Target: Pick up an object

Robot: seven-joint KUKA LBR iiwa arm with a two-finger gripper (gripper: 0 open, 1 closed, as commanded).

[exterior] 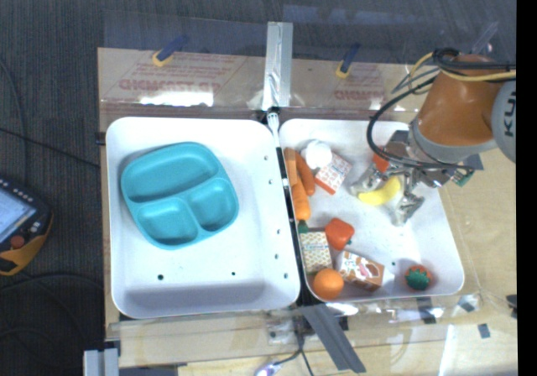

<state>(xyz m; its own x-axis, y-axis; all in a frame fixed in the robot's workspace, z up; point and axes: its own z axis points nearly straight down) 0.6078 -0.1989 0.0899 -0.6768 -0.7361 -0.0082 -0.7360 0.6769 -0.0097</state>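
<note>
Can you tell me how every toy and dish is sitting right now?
blue tray: flat, right side up, in the left bin.
banana: lying in the right bin, under the gripper.
carrot: lying along the right bin's left wall.
orange: resting by the front wall.
strawberry: resting in the front right corner.

Teal divided tray [178,192] lay in left bin [126,282], toy foods crowded right bin [449,269], gripper [401,195] hung beside banana [380,190] at frame's right
</note>
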